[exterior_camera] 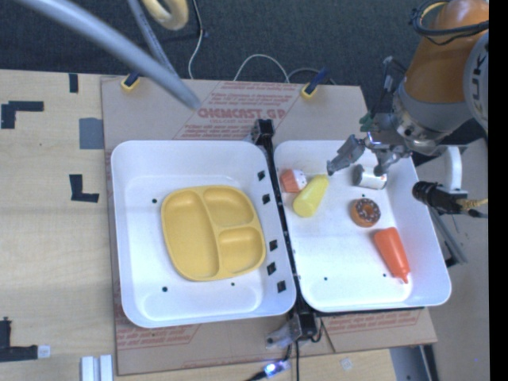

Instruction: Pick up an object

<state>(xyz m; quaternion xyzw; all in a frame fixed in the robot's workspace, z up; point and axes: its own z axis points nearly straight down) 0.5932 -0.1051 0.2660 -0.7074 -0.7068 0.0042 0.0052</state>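
Note:
In the right bin [429, 292] lie a yellow lemon-shaped toy [310, 196], a small orange-and-white piece [292, 180] beside it, a brown chocolate doughnut [366, 212], an orange carrot-like bottle [392, 253] and a small white cup [370, 178]. My gripper [363, 159] hangs over the bin's far side, above the white cup, with its two fingers spread apart and nothing between them. The left finger [344, 155] points toward the lemon.
The left bin [135, 213] holds a yellow divided plate [213, 231]. A black clip divider [274, 213] runs between the bins. The arm's orange wrist [444, 46] stands at the upper right. Grey poles [119, 38] cross the upper left.

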